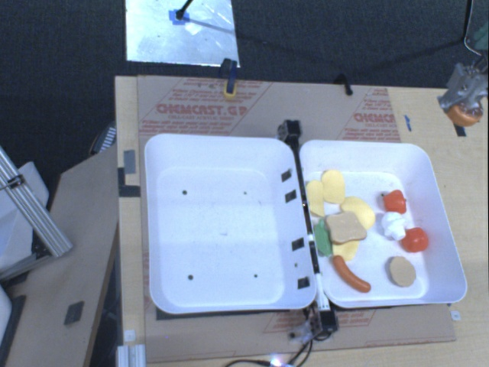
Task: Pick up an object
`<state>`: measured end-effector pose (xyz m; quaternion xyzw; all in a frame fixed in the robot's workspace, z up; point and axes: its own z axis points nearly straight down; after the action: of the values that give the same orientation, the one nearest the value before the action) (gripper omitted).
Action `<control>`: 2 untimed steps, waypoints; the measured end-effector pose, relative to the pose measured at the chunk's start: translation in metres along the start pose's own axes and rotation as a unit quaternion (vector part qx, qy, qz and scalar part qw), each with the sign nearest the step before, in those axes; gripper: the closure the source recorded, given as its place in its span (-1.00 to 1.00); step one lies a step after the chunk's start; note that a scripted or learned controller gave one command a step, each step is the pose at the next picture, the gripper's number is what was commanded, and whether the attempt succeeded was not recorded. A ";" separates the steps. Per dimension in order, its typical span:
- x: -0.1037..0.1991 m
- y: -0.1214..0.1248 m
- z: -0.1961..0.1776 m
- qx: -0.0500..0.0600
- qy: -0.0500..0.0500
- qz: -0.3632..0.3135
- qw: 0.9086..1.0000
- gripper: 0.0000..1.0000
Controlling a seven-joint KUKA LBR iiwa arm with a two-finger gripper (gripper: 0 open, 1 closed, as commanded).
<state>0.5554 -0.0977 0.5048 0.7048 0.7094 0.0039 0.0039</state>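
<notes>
The right bin (pixel 435 182) holds several toy foods. A tan toast slice (pixel 346 226) lies on yellow pieces (pixel 333 186), with a green piece (pixel 323 240) at its left. An orange sausage (pixel 351 274) lies near the front wall. To the right are a red piece (pixel 394 201), a white mushroom (pixel 393 225), a red tomato (pixel 415 239) and a brown round disc (pixel 401 271). My gripper (pixel 463 104) hangs at the far right edge, behind and above the right bin, well away from all the food, with the orange band showing at its lower end.
The left bin (pixel 221 224) sits beside the right one, joined by a black hinged divider (pixel 299 205). Both rest on a cardboard sheet (pixel 199 105) on the bench. A shiny metal plate (pixel 179 21) lies at the back left, and a metal rail (pixel 30 212) slants at the far left.
</notes>
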 end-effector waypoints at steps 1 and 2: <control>0.031 -0.021 0.133 0.009 0.001 0.000 1.000 1.00; 0.089 -0.074 0.230 0.010 0.002 -0.001 1.000 1.00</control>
<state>0.4837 -0.0088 0.2742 0.7040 0.7102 -0.0025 -0.0046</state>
